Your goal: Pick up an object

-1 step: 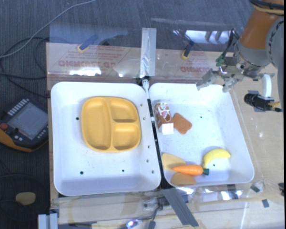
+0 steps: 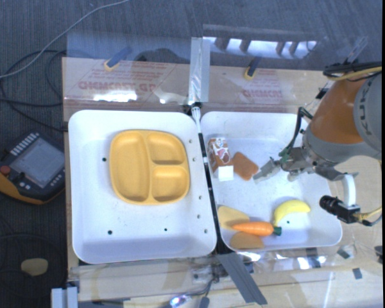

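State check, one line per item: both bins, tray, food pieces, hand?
Left bin: holds the tray.
Yellow tray: flat, compartments bare.
Right bin: holds the food pieces.
Carrot: lying flat, across two tan pieces.
Banana: lying near the front right corner, untouched.
Brown slice: flat, beside a white cube.
Hand: low over the right bin, holding nothing visible.

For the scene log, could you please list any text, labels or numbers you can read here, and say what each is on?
No text can be read with certainty.
Red print on the clear sheet behind the left bin: mirrored and blurred, unreadable.
Red print on the clear sheet behind the right bin: faint, unreadable.
Handheld pendant's screen on the floor: too small to read.
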Motion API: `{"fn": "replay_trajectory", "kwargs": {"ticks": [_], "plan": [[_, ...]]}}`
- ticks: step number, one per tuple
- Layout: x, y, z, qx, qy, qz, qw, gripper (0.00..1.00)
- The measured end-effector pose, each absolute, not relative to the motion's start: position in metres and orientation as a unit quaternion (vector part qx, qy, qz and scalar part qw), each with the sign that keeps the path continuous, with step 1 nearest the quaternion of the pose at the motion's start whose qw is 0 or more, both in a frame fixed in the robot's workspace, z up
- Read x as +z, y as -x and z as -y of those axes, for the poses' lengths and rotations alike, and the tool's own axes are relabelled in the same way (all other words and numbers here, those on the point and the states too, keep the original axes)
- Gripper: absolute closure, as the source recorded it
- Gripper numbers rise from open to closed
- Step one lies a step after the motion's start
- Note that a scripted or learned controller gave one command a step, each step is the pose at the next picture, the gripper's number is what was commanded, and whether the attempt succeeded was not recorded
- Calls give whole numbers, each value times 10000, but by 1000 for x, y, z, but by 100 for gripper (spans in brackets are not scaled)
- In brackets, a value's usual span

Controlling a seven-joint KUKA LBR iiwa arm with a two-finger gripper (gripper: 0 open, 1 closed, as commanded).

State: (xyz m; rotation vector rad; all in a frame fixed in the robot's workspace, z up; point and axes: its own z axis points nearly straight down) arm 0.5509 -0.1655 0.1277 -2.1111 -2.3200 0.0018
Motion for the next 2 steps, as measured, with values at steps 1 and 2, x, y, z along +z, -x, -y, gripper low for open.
{"fn": "replay_trajectory", "kwargs": {"ticks": [1,2], "plan": [[90,-604,142,-28,6440,7650,-54,0],[101,-606,141,-58,6437,7652,-69,100]]}}
